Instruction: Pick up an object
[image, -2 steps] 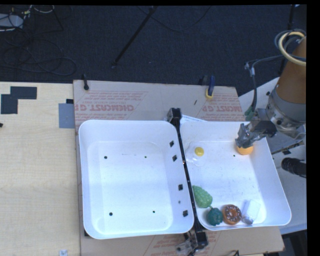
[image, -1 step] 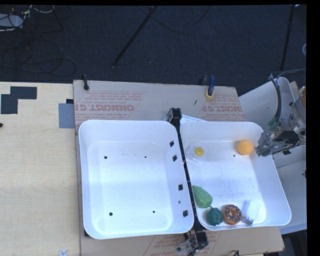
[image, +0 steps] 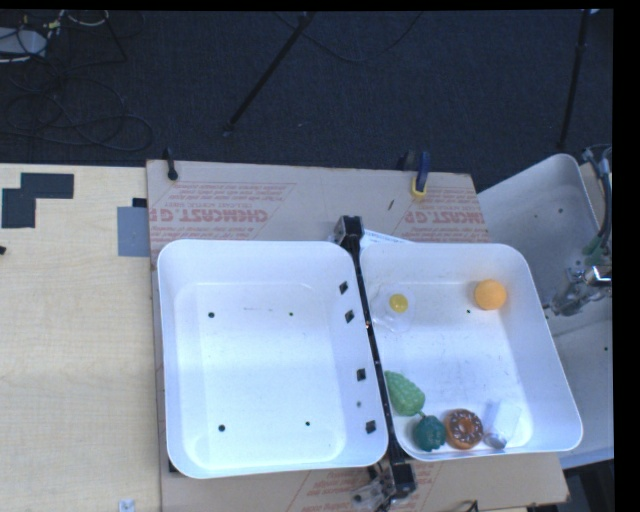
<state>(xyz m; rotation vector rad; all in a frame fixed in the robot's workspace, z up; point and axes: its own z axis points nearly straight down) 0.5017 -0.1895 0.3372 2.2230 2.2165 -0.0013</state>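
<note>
The right bin (image: 540, 330) holds several small objects. An orange ball (image: 490, 294) lies near its far right corner and a small yellow piece (image: 398, 303) near its far left. Along the near wall lie a green object (image: 404, 393), a teal object (image: 430, 433), a brown ring like a doughnut (image: 463, 428) and a pale whitish object (image: 503, 420). At the right edge, over the grey plate and outside the bin, a metal part of my gripper (image: 580, 285) is seen, cut off by the frame. It is apart from every object.
The left bin (image: 180, 300) stands beside the right one, with a black divider (image: 365, 340) between them. Both rest on a cardboard sheet (image: 250, 205) on the wooden bench. A grey metal plate (image: 540, 210) lies right of the bins.
</note>
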